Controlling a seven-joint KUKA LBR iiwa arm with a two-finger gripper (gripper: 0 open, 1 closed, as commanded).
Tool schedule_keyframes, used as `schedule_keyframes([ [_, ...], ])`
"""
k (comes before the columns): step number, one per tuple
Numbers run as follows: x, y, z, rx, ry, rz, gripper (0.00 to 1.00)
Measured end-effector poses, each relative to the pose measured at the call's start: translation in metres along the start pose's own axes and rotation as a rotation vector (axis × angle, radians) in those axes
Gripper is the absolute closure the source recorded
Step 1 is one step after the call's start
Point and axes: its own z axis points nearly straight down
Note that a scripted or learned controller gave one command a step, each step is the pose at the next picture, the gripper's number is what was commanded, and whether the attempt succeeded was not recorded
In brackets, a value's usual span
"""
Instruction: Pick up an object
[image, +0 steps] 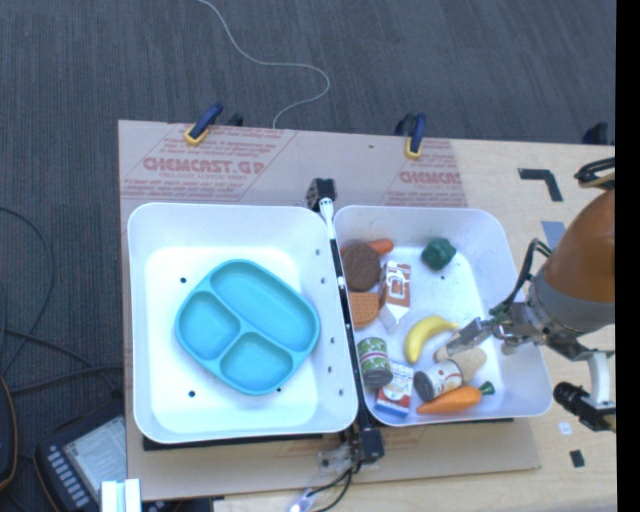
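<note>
While the arm reaches in from the right, the gripper (468, 338) hangs low over the right bin (497, 240), close beside the banana (427, 334): approach step, nothing lifted yet.

Camera view: whether the gripper is apart or together I cannot tell (it is too small and blurred here), and no object is seen held. Candidates all lie in the right bin: banana mid-bin, carrot (449, 401) along the near wall, green can (373, 357) by the divider, dark green piece (437, 253) toward the far corner. The left bin (150, 300) carries a blue divided plate (247, 326). My judgement: next move calls for a short descent centred on one item, then closing and lifting. Readable print: "CHEMCAST GP" on the board (200, 165), repeated partly at the right clamp; packet labels are illegible.
</note>
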Motion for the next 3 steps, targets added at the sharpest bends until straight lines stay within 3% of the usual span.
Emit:
schedule_keyframes([
  [1, 0.059, 0.004, 0.045, -0.013, -0.007, 0.002, 0.00],
  [2, 0.059, 0.006, 0.033, -0.018, -0.006, 0.001, 1.00],
  [3, 0.060, 0.006, 0.033, -0.017, -0.005, 0.001, 0.00],
])
